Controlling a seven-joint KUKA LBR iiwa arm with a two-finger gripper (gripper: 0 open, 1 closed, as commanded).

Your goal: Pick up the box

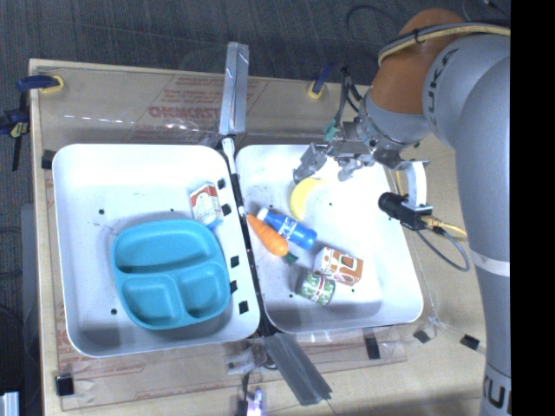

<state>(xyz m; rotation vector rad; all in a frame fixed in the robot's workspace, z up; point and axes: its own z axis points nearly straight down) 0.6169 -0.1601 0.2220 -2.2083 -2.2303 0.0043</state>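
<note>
A small red and white box [205, 203] lies in the left bin [78, 232], against the divider just above the blue tray. A second printed carton [339, 267], orange, white and brown, lies in the right bin [390, 258] near its front. My gripper [330, 163] hangs over the back of the right bin, just above a yellow banana [303, 198]. Its fingers [310, 159] stand spread and open with nothing between them. It is well apart from both boxes.
A blue compartment tray [169, 271] takes up the front of the left bin. In the right bin a blue bottle [290, 229] and an orange carrot [268, 236] lie by the divider, and a green can [316, 288] lies beside the carton. A cable [447, 241] loops off the wrist at the right.
</note>
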